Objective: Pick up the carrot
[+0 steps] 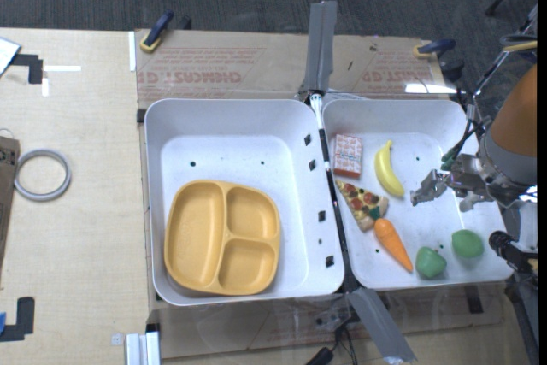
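One carrot (394, 244) lies diagonally, tip pointing toward lower right

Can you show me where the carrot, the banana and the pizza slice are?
carrot (394, 243): camera view, middle of its orange body.
banana (389, 171): camera view, middle of its yellow curve.
pizza slice (362, 204): camera view, middle of its topped face.

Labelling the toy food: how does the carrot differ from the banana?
The carrot is orange and tapers to a point; the banana is yellow and curved. The carrot lies nearer the bin's front edge, the banana farther back. Both lie flat in the right bin.
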`<state>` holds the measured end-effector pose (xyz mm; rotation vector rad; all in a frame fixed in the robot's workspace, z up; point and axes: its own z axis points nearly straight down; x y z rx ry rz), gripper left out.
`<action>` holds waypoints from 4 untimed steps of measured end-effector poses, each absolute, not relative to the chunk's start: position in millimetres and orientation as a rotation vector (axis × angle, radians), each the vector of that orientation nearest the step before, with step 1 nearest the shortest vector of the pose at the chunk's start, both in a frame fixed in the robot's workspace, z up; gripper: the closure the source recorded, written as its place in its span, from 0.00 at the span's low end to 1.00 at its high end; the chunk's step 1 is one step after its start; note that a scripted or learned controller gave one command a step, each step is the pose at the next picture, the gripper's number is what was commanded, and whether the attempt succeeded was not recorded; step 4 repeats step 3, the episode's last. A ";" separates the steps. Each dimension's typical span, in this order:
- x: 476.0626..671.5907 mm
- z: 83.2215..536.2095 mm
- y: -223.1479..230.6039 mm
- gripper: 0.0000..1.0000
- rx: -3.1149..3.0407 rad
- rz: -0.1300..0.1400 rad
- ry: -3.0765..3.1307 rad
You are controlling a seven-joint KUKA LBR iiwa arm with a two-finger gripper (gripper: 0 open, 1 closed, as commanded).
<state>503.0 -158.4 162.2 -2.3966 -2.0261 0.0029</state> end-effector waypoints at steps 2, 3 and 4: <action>477.0 97.9 -95.5 1.00 -2.352 0.005 -2.076; 547.8 190.6 -62.3 1.00 -2.226 0.004 -2.215; 547.8 190.6 -62.3 1.00 -2.226 0.004 -2.215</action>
